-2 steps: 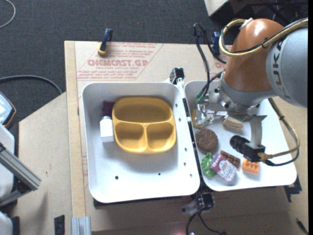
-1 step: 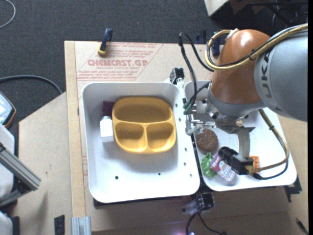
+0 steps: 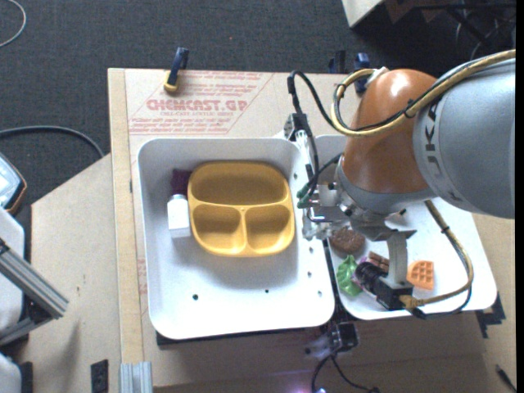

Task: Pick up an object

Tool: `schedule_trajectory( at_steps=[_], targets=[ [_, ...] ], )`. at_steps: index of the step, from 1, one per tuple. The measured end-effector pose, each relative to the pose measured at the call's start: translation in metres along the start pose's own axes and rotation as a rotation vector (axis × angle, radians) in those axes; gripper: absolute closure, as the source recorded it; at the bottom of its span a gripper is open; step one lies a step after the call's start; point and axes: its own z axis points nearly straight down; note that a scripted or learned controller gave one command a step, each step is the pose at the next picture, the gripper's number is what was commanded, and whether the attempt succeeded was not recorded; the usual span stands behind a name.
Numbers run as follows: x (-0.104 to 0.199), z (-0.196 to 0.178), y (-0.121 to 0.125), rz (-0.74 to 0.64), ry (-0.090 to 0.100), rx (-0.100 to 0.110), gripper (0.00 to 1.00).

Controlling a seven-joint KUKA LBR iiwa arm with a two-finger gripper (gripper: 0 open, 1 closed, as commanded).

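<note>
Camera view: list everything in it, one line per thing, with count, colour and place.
left bin: one, white, left on the bench
right bin: one, white, beside it
divided tray: one, yellow, in the left bin
small bottle: one, white, left bin, beside the tray
dark item: one, maroon, behind the bottle, too small to identify
round piece: one, brown, right bin
leafy piece: one, green, right bin
waffle: one, orange, right bin
clamp: one, yellow and blue, board's far edge
board: one, pale, red lettering, beneath the bins
arm: one, grey and orange, over the right bin
</note>
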Motion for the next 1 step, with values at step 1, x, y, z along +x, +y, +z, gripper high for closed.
schedule_trajectory(
  at_steps=[1],
  targets=[
    [0.0008, -0.0215, 0.0051, 0.000, -0.001, -0.009, 1.00]
  ],
)
